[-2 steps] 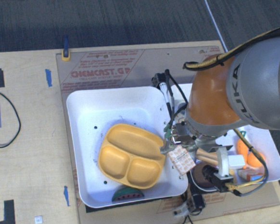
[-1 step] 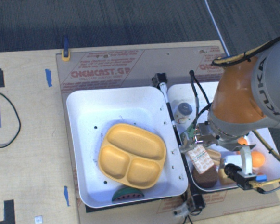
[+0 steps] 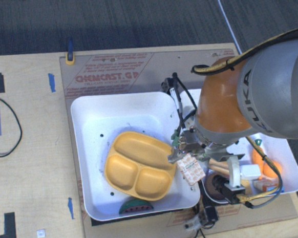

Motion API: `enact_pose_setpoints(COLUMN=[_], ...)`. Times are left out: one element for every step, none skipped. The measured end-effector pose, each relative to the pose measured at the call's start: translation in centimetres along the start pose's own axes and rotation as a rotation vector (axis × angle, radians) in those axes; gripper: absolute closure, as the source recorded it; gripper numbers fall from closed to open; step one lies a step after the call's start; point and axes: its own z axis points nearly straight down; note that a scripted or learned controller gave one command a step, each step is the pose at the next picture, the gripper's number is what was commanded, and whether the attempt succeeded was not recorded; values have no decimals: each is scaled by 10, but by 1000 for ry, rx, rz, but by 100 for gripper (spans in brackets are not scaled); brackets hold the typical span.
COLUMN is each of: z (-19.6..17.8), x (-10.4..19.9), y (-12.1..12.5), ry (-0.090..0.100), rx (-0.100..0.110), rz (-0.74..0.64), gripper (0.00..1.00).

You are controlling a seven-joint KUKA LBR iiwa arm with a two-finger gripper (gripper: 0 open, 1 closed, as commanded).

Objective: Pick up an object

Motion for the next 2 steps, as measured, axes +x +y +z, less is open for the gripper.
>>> enact_pose_setpoints(z=[15,-3], x=[-78,6], y=[0,0], ry=[0,1], rx=[3,0], rz=[3,0], gripper=[100,100])
